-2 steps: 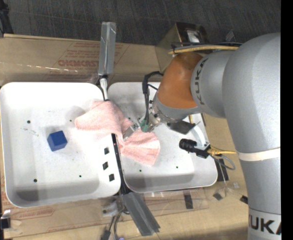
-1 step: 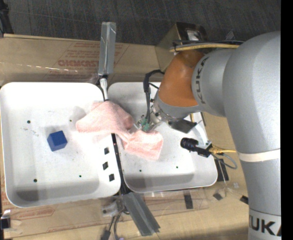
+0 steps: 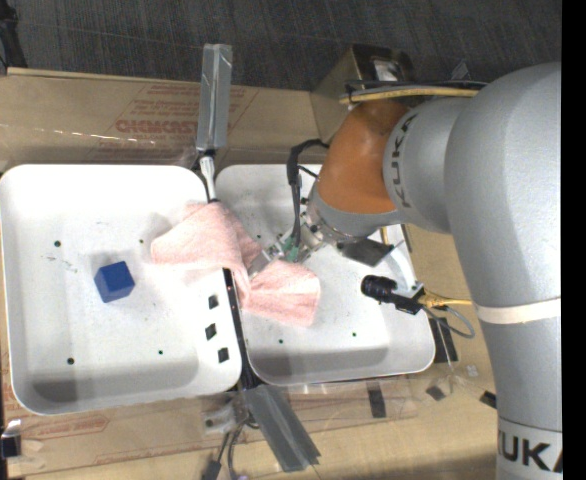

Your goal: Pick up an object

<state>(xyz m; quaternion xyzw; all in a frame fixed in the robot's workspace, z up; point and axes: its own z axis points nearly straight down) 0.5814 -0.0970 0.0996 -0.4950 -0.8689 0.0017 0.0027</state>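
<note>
soft pink cloth (image 3: 235, 258), glossy white plastic bins (image 3: 33, 298), a matt, perhaps foam, blue cube (image 3: 114, 280).

Pink cloth (image 3: 235, 256) (blue cube (image 3: 115, 280))

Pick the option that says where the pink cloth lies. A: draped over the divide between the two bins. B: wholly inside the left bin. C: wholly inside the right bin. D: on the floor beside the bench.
A: the pink cloth spreads across the rims where the bins meet, part in the left bin and part in the right bin.
</note>
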